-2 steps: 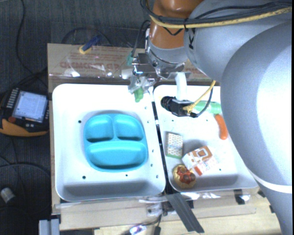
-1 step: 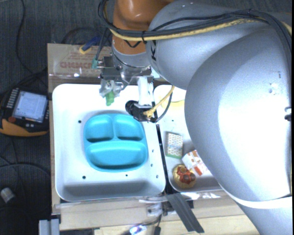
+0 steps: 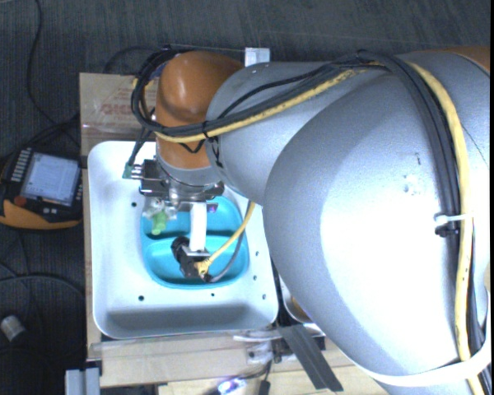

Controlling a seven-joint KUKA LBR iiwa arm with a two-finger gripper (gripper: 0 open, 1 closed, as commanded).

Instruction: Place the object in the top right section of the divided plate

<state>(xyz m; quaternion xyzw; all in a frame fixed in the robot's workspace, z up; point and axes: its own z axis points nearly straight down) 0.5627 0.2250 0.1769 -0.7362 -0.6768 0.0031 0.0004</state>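
A blue divided plate point(image 3: 230, 257) lies in the left white bin point(image 3: 115, 245), under the arm's wrist. A small pale green object point(image 3: 157, 223) shows at the plate's upper left edge, right beneath my gripper point(image 3: 171, 206). My gripper hangs low over the plate's far part, and its tips are hidden by the wrist body. Whether the green object is between them or just lying on the plate, I cannot tell. The grey arm with its orange band covers the plate's right side.
The arm's bulk hides the right bin and most of the bench. A handheld pendant with a screen point(image 3: 43, 183) lies on the dark floor at left. A wooden board point(image 3: 107, 101) sits behind the left bin.
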